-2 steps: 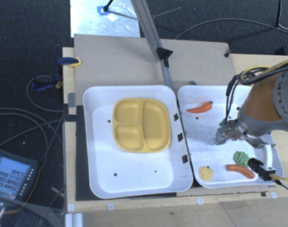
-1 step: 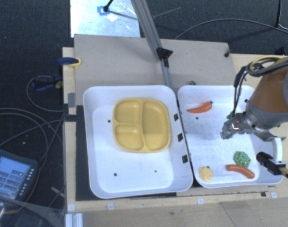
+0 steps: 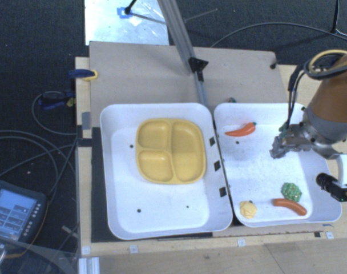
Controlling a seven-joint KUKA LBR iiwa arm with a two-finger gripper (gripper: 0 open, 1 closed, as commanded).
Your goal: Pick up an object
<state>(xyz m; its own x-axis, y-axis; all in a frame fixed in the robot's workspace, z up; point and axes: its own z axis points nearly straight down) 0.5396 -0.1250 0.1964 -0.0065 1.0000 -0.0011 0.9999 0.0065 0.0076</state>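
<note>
Gripper [image 3: 280, 148] over the right bin [image 3: 259, 170], grip state impossible to tell.

Carrot [image 3: 240, 131] lies just left of it; green toy [image 3: 291, 191], sausage [image 3: 289, 206] and yellow toy [image 3: 248, 210] near the front wall. Left bin [image 3: 122, 210] holds a yellow divided plate [image 3: 170, 150].

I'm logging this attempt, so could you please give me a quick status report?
Hand low over right white bin. Orange carrot-shaped toy lies apart, left of it. Nothing between.
</note>
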